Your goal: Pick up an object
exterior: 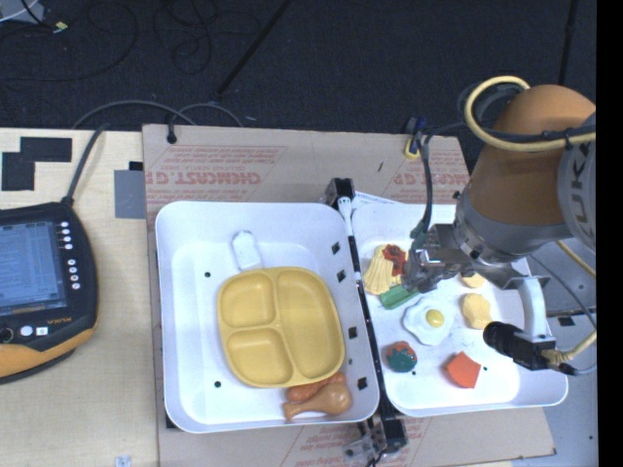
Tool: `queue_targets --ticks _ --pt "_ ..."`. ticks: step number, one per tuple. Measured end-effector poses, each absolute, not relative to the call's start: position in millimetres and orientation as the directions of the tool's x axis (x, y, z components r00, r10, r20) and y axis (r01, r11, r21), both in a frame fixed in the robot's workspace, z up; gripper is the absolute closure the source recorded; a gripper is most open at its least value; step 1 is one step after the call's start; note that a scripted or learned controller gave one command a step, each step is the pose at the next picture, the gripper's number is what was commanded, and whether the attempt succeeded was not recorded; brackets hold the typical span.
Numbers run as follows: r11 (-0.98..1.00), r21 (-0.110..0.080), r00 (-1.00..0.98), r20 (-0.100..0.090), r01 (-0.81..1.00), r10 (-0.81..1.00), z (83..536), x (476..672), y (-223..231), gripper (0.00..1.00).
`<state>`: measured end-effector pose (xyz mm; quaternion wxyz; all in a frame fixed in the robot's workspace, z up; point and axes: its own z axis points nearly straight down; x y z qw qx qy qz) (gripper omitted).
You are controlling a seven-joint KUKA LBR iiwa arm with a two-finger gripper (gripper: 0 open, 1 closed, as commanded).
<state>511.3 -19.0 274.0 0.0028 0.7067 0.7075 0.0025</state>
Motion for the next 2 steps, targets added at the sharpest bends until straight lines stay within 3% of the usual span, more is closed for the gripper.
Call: queue_targets --ticks 1,2 --pt "0.007 0.015 -0.007 0.004 1.0 1.0 524 475.8 64 1.0" --pt "0.0 -0.006 0.0 -0.002 1.0 1.0 485 481.8 56 1.0"
